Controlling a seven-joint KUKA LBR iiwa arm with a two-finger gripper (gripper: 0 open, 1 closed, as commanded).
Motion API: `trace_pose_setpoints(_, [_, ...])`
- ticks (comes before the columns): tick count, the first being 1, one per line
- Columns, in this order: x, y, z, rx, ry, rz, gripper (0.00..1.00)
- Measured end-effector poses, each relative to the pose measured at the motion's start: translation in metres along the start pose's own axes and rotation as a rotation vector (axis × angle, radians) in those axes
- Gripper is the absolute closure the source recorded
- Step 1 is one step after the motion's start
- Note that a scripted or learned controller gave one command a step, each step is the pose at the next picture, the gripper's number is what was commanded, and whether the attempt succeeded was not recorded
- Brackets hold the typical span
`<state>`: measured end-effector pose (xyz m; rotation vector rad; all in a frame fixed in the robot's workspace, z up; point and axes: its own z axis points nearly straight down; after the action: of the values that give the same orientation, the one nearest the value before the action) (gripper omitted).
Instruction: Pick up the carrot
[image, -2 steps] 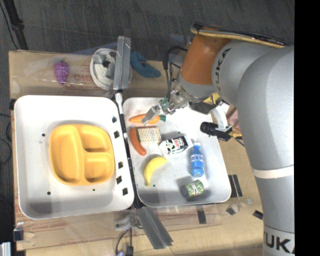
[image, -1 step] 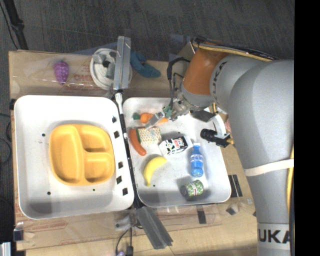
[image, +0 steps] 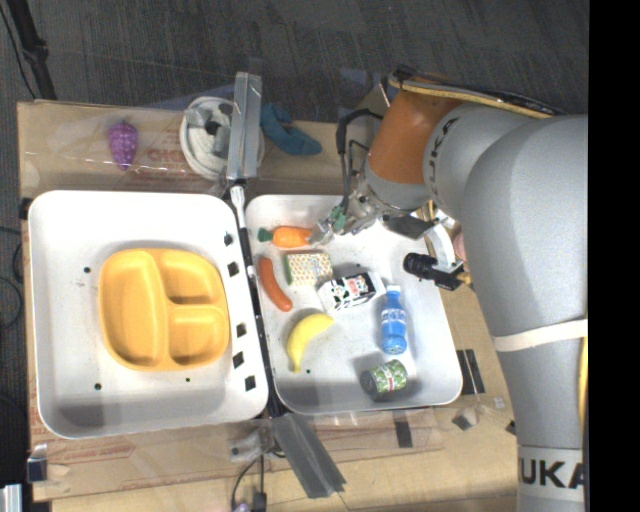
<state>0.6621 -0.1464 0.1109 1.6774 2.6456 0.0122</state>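
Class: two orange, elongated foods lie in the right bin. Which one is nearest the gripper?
The carrot, at the bin's top edge with a green end, lies just left of the gripper. The sausage lies lower, along the left wall.

A yellow tray (image: 165, 307) is sitting in the left bin (image: 60, 220); a sausage (image: 274, 284), banana (image: 305, 337), bottle (image: 393, 321) and can (image: 386, 378) are lying in the right bin (image: 440, 360)

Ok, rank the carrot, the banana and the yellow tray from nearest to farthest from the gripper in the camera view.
From the gripper:
1. Carrot, just left of it, at the right bin's top edge.
2. Banana, lower in the same bin.
3. Yellow tray, over in the left bin.
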Motion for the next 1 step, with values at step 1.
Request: trace_pose_setpoints(1, [0.0000, 0.0000, 0.0000, 0.000, 0.000, 0.000, 0.00])
